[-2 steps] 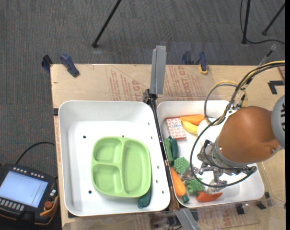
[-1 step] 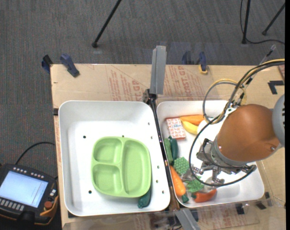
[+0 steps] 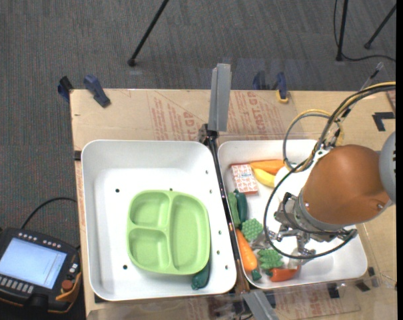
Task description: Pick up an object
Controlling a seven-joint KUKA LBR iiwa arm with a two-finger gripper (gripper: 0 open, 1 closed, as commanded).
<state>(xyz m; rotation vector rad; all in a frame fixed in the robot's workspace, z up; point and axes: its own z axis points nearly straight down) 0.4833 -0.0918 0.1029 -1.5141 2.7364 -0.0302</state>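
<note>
Orange and green plastic food fills the right bin (image 3: 358,262), and since the task names no single thing, we take the nearest pieces as candidates: a carrot (image 3: 247,251) lying along the bin's left wall, a bumpy green broccoli floret (image 3: 252,229) just beside it, and a second green piece (image 3: 270,259) with a red one (image 3: 283,274) touching it near the front wall. Farther back lie a dark green cucumber (image 3: 238,207), a small printed box (image 3: 244,178), a yellow piece (image 3: 265,177) and an orange one (image 3: 268,166). The pincer (image 3: 296,235) hangs low over the middle of this bin, under the arm's orange band (image 3: 344,184); we cannot tell how wide it stands or whether anything is caught in it, because the wrist hides its tips. We judge the crowding to be the main risk: the toys are smooth, rounded and touching, so a closing tip could land on two at once, or squeeze a tapered carrot sideways and out. A thing against the wall leaves little room for a tip on that side. The left bin (image 3: 98,179) is glossy white with small holes in its floor, and carries a pale green divided plate (image 3: 168,232) of three shallow wells, with a dark green piece (image 3: 200,279) at its front corner. Both bins sit on a cardboard-covered surface (image 3: 141,112).
</note>
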